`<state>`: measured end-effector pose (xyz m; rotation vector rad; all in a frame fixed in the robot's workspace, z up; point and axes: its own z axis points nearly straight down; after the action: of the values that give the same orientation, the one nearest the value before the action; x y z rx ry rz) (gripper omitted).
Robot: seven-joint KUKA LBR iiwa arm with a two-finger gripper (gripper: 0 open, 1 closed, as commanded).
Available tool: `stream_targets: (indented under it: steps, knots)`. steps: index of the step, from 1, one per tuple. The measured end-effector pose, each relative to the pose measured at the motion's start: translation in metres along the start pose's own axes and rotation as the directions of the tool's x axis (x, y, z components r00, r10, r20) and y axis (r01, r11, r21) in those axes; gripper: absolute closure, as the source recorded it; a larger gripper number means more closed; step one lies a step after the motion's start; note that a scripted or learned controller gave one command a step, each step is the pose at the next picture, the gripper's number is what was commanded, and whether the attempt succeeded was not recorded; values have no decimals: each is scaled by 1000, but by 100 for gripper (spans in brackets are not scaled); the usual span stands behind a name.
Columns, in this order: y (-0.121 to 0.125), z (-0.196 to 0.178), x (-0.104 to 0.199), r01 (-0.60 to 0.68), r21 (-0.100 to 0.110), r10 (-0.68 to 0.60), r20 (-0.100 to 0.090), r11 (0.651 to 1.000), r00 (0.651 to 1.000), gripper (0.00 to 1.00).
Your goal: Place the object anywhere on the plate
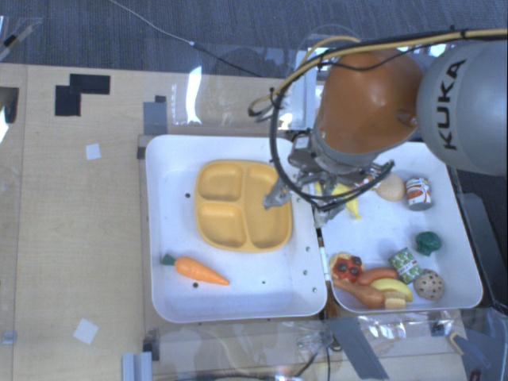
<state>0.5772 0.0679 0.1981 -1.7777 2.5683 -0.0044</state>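
1. Tool state: your tool [279,197] shows at the centre of the frame, below the orange wrist band, at the right edge of the plate [238,205]. A grey finger tip is visible there. You cannot tell from this view how far the fingers are parted, and nothing can be confirmed between them.

2. Plate: the yellow divided plate lies in the left bin [167,213], in its upper middle. All three compartments are bare.

3. Candidate object: the carrot [198,271] lies on the left bin's floor, lower left of the plate and just apart from its rim. Which object the task intends is a judgement; the carrot is the nearest loose item.

4. Governing relation: the carrot lies down and to the left of your tool, across the plate's lower corner. Its long axis runs left to right with a slight downward tilt, green top at the left, point at the lower right.

5. Other items: the right bin [460,292] holds mixed toy food, including a yellow piece [349,205] partly hidden under the wrist, just right of the tool.

6. Assessment: placement does not appear done; expect a grasp across the carrot's narrow width.
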Motion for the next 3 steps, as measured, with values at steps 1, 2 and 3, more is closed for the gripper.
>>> stream_targets:
  steps: [1, 2, 3]
  knots:
    - [-1, -13, -4, 2, 8, -2, 7, 1000, 1000, 100]
    - [-1, -12, -4, 2, 7, -2, 7, 1000, 1000, 0]
    - [-2, -25, -7, 4, 16, -4, 15, 1000, 1000, 100]
